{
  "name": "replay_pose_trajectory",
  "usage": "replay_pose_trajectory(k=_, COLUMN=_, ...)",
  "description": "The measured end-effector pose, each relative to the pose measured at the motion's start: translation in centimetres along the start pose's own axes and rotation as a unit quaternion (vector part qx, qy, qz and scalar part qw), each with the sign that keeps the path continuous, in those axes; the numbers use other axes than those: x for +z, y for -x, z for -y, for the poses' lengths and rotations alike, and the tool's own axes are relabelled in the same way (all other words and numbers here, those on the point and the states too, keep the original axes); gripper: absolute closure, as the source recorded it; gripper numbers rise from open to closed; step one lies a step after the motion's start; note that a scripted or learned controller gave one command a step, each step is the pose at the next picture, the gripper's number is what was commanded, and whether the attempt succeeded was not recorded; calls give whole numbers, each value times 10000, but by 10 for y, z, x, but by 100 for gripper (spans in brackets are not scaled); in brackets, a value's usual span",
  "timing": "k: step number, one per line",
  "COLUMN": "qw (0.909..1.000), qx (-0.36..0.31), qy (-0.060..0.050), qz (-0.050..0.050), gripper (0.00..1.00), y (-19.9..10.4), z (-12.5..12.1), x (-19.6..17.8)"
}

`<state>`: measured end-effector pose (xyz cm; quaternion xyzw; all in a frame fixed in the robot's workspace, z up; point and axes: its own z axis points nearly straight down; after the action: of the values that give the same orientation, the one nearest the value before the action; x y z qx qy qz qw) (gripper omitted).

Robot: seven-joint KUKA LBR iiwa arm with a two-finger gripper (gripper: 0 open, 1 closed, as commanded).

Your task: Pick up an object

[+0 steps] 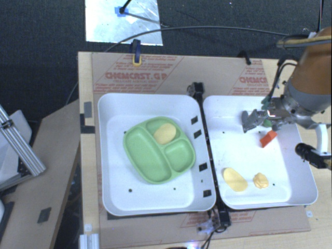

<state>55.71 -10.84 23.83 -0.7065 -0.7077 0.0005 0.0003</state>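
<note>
My gripper (255, 120) hangs over the upper middle of the right bin (228, 110), reaching in from the right. Just to its lower right an orange-red block (268, 138) lies on the bin floor, apart from the fingers. Two yellow pieces rest near the bin's front: a flat oval one (235, 180) and a smaller lumpy one (261, 180). In the left bin (116, 108) a green divided plate (155, 152) holds a pale yellow piece (165, 134) in its upper compartment.
A black divider with clips (202, 139) runs between the two bins. The arm's grey body and orange band (311, 71) loom over the right bin's far right corner. A cardboard sheet (171, 69) lies under both bins.
</note>
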Motion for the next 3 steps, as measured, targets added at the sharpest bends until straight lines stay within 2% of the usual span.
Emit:
replay_pose_trajectory(k=1, qw=10000, qx=3, qy=-8, qz=-3, gripper=0, y=2, z=3, x=42)
replay_pose_trajectory(k=2, qw=10000, qx=5, qy=-15, qz=-7, gripper=0, y=1, z=2, x=105)
replay_pose_trajectory(k=3, qw=10000, qx=3, qy=25, qz=7, gripper=100, y=2, z=0, x=91)
